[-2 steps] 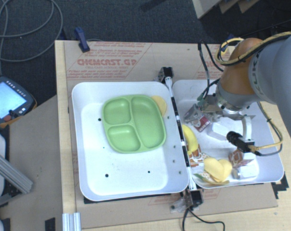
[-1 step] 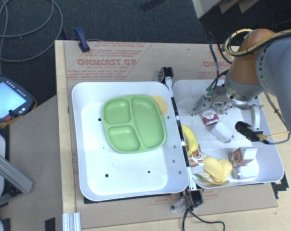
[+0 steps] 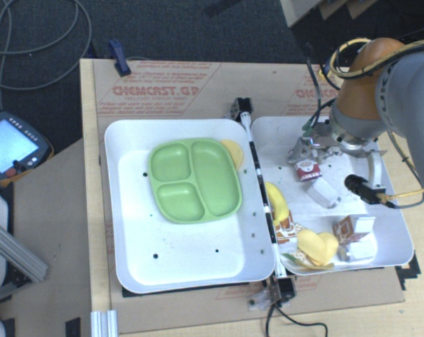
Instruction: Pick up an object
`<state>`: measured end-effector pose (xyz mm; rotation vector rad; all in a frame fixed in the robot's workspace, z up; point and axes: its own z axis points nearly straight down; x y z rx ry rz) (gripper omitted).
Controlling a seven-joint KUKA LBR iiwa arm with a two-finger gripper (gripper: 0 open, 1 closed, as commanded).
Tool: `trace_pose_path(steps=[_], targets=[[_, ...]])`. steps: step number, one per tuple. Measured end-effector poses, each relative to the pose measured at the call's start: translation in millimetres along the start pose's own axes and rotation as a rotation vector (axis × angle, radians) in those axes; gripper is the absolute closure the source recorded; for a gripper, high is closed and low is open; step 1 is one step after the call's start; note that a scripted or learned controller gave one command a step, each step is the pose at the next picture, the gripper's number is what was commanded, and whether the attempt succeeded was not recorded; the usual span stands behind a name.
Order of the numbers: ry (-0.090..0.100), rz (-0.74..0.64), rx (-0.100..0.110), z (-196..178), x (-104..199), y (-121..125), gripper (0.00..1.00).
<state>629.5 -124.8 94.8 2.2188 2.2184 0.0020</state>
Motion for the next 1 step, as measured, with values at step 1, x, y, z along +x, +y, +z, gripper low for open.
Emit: trace_pose_path(steps=[1], targets=[[0.002, -0.002, 0.002, -90.5, 66.2, -2.1, 1.0]])
